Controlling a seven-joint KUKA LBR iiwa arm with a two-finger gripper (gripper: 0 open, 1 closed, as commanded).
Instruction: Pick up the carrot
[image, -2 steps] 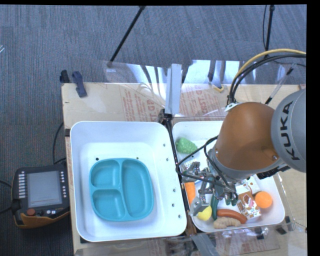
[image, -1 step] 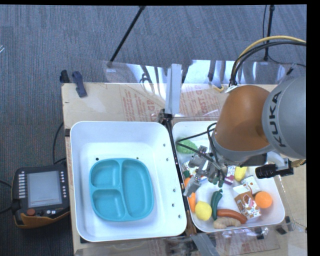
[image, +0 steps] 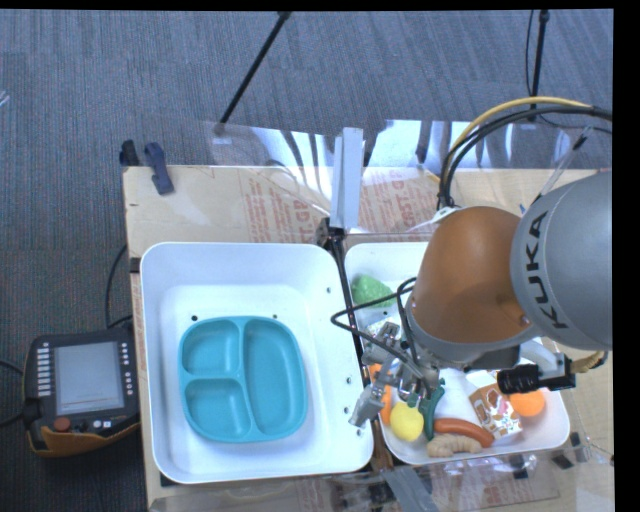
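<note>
carrot (image: 377, 398) is lying half hidden under the claw (image: 385, 392); claw's opening is impossible to judge, so centring matters.

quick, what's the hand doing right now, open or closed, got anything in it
Hand: low in the right bin beside the yellow lemon; open or closed cannot be told, and no hold on anything is visible.
</note>
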